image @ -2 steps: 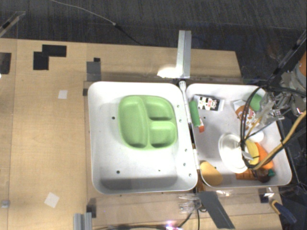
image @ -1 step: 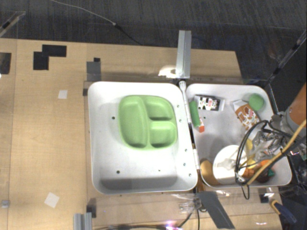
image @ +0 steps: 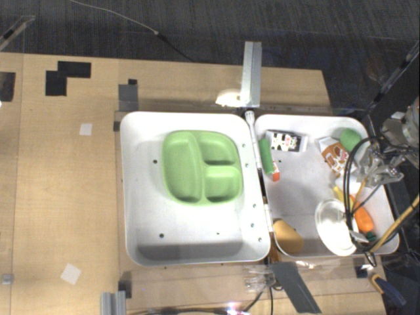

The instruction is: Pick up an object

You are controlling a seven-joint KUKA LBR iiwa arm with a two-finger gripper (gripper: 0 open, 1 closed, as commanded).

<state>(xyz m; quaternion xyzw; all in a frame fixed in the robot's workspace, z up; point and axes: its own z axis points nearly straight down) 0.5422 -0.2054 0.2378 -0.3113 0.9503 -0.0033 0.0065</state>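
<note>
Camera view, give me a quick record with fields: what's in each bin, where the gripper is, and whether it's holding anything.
left bin: green divided tray, lying flat
right bin: green marker, black-and-white packet, white bowl, tan object, green round item, orange-and-white packet, orange item
gripper: over the right bin's right side, above the clutter
held object: none visible between the fingers
finger state: cannot tell
</note>
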